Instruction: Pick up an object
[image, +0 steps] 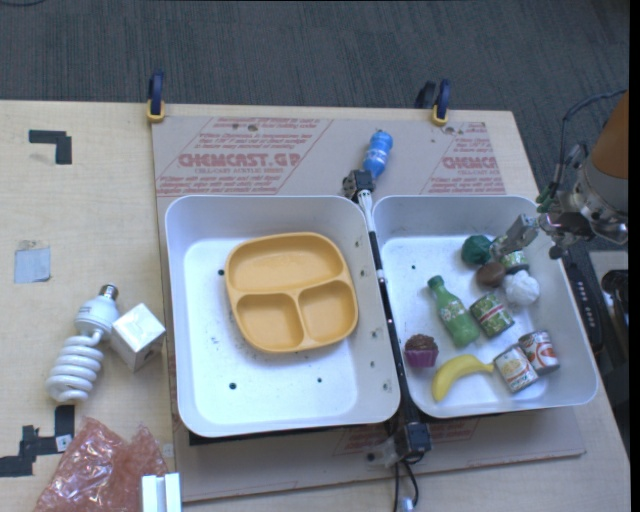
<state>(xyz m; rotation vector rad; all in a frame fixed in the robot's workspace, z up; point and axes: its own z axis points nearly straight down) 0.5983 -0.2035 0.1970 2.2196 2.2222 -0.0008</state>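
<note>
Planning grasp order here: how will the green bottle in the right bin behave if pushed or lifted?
The green bottle lies on its side with a round body, so it would likely roll when nudged. It looks like smooth plastic, probably light and somewhat slippery. The narrow neck may twist in a grip.

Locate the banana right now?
The banana lies in the right bin, near its front edge, between the purple cupcake and a can, just below the green bottle.

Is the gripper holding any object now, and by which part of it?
Nothing shows between its fingers: the gripper hangs above the right bin, near the teal object.
</note>
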